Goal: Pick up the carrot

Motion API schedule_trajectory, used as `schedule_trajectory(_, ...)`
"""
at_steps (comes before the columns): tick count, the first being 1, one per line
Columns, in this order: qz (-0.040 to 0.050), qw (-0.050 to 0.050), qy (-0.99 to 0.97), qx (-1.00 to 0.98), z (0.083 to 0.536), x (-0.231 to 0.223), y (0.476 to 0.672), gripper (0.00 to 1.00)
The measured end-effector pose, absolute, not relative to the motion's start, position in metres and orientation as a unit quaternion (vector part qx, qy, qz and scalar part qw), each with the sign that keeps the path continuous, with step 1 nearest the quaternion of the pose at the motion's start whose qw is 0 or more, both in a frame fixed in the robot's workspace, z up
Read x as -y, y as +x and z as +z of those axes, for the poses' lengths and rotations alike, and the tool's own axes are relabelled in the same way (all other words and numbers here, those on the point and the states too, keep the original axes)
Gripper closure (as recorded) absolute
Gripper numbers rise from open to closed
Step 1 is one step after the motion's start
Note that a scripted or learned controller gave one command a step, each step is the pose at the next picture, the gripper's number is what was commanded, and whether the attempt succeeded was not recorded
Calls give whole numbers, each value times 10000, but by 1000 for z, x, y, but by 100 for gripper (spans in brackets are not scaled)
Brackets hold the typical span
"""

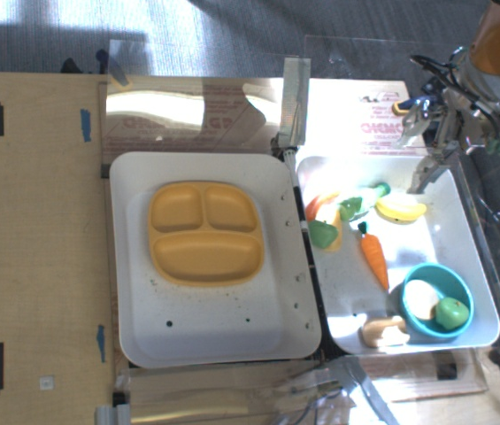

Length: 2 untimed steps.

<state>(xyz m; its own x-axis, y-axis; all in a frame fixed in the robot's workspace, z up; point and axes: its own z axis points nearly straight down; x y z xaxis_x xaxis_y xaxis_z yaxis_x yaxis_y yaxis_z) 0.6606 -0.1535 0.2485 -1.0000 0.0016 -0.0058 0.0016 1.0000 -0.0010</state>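
The carrot (373, 257) is orange with a small green top and lies in the middle of the right bin (471, 228), pointing toward the front. My gripper (428, 159) hangs over the bin's far right corner, well behind and to the right of the carrot. It stands open with nothing between its fingers. One finger (425, 173) slants down toward a yellow toy fruit (402, 209).
Green toy pieces (324, 234) and a red-orange piece (319, 204) lie left of the carrot's top. A blue bowl (435, 321) at the front right holds a white egg and a green apple. A tan piece (384, 330) lies beside it. The left bin (134, 308) holds a yellow divided plate (205, 233).
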Motion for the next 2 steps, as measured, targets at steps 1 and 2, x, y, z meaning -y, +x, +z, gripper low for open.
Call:
schedule_trajectory(1,18,-18,-995,-9950,126,119,640,0)
schedule_trajectory(2,-20,58,-1725,-9850,90,112,580,0)
